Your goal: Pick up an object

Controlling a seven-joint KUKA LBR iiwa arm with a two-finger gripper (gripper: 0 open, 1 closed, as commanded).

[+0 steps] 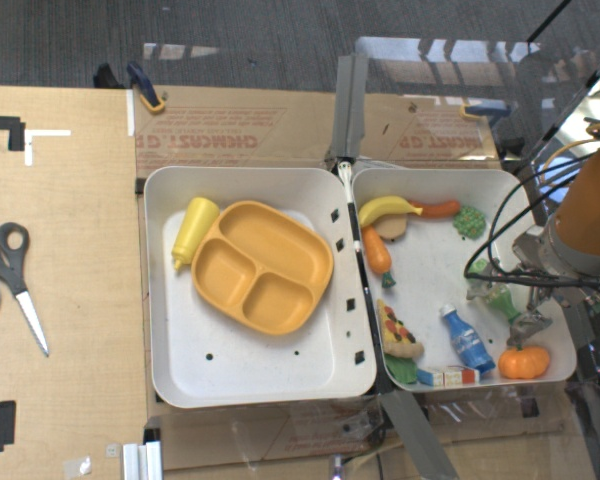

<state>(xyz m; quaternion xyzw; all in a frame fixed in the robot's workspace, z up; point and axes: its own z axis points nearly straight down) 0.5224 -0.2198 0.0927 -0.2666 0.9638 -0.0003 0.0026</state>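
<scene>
A: Gripper (528, 326) hangs low over the right bin (435, 278), near its right wall. We see nothing gripped. Released or clenched, we cannot tell; the wrist body and cables (500, 238) clutter that spot.

B: Nearest candidates?

A: Green toy (500, 299) just to its left, maybe touching. Orange fruit (525, 362) just on the near side of it. Blue bottle (467, 340) a little further left.

B: Risks, as we judge them?

A: Three things crowd one corner. A descent could land between the toy and the fruit and shove both aside. The fruit looks round and may roll out of a pinch. The bin wall sits close on the right, so one side may strike it. The loose cables could snag on the wrist.

B: What can't we read?

A: The arm (585, 218) is cut off at the frame's right edge. The green toy's shape is partly covered and blurred; we cannot name it. Height above the bin floor is unclear from this slant. The small items along the bin's near wall are too small to identify.
</scene>
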